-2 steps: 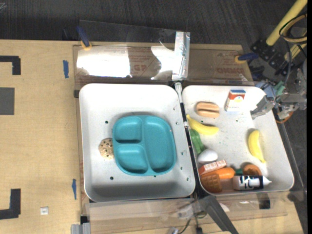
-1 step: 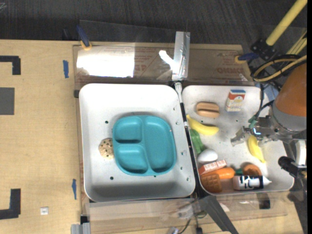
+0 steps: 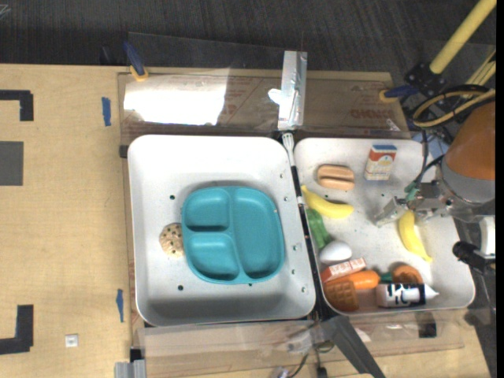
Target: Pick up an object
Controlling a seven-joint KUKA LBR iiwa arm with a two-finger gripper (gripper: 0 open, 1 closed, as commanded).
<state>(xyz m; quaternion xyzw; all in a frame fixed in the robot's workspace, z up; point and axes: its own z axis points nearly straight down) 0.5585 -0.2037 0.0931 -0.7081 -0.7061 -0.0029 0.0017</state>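
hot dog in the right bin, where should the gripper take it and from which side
Grip the hot dog across its short width at the middle, coming straight down. It lies flat with its long axis roughly left to right, with bare floor above and below it; the banana lies close below, so keep the fingers narrow.

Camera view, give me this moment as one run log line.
stage: reaching | hand: low in right bin, beside a banana | held: nothing seen | left bin: teal tray, cookie

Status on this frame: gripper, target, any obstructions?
Gripper low in right bin, nothing seen between fingers. Nearest: banana just beside it, untouched. Second banana, hot dog, carton close by.
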